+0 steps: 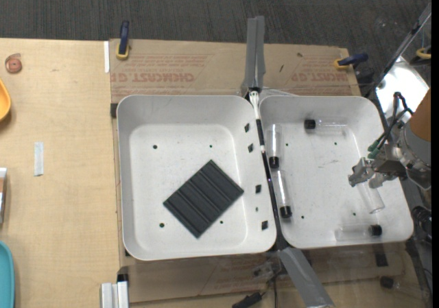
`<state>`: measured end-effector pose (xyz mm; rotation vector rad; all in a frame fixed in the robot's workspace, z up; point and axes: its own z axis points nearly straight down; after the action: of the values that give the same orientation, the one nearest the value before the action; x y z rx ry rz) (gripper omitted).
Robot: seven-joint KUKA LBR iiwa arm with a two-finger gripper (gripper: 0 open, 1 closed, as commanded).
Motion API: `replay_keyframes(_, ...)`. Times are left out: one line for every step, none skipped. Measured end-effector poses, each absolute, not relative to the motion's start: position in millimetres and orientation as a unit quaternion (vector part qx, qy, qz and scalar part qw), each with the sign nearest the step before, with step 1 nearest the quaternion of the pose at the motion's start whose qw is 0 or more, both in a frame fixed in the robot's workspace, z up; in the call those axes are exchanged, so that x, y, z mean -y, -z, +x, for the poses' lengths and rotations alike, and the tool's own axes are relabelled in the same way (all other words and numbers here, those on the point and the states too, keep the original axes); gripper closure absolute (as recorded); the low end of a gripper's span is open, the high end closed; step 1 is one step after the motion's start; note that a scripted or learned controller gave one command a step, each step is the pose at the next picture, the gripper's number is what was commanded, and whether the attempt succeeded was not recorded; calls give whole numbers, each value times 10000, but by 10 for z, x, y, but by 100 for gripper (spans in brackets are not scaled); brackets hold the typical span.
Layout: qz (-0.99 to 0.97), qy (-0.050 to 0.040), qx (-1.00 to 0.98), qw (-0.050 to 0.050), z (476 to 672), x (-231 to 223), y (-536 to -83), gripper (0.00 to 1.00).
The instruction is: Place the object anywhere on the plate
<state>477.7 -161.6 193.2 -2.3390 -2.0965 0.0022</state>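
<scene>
Camera view: left bin [137, 128] holds dark plate [204, 198]; right bin [357, 109] tubes [274, 146]; tool [365, 175] grip unclear.

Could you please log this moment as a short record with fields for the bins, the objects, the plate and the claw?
left bin: holds a dark ribbed plate, lying flat at an angle
right bin: holds several clear tubes with black caps
claw: over the right bin's right side
plate load: nothing on it
</scene>
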Motion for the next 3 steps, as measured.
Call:
replay_keyframes(-7220, -17, 6919, 8, 5468, 1072, -1816, 100)
replay_keyframes(-6085, -11, 7935, -6, 6159, 428, -2194, 100)
replay_keyframes(-5363, -14, 8440, 6, 6099, -143, -2219, 100)
